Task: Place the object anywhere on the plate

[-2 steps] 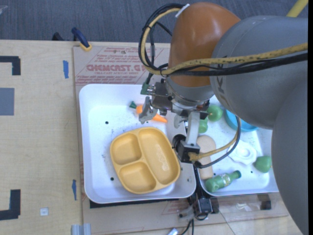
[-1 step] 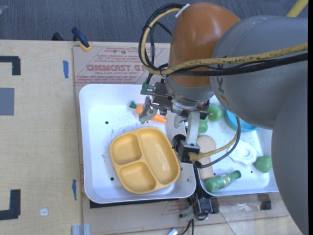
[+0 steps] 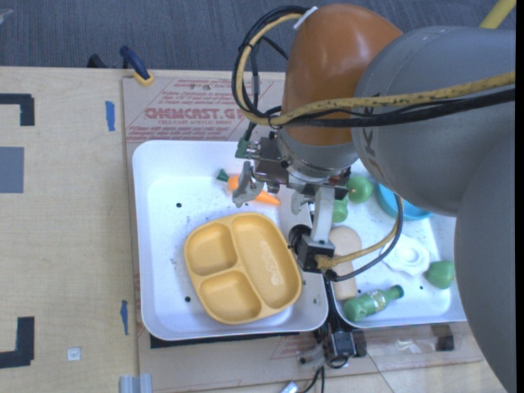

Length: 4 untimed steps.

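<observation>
A yellow three-compartment plate (image 3: 242,267) lies in the front half of the left white bin (image 3: 155,219), with nothing on it. Just behind its far rim lies an orange toy carrot (image 3: 244,188) with a green top, partly hidden by the arm. My gripper (image 3: 257,180) hangs right over the carrot, at the back middle of the left bin. The wrist body hides how it meets the carrot.
The right bin (image 3: 426,301) holds a green bottle (image 3: 372,302), a beige wooden piece (image 3: 345,244), a white object (image 3: 407,259), a blue bowl (image 3: 403,206) and several green toys (image 3: 440,273). Cables loop around the wrist. A cardboard sheet (image 3: 188,105) lies behind the bins.
</observation>
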Tool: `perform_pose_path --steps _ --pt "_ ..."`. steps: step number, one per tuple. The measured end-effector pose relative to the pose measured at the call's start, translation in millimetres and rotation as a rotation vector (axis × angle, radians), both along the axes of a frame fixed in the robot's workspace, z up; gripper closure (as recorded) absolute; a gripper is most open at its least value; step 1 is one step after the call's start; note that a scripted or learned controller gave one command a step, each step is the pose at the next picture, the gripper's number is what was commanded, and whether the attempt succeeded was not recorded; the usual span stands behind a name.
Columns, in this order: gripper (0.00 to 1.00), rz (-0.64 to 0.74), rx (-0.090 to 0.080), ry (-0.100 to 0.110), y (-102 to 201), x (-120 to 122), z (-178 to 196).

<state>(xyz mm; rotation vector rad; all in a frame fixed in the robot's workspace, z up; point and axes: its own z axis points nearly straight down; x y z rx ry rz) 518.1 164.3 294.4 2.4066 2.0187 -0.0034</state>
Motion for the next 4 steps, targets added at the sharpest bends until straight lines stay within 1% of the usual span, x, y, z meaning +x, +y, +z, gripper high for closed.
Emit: perform_pose_path --steps 4 --pt "0.00 0.000 0.000 0.000 0.0 0.0 0.0"
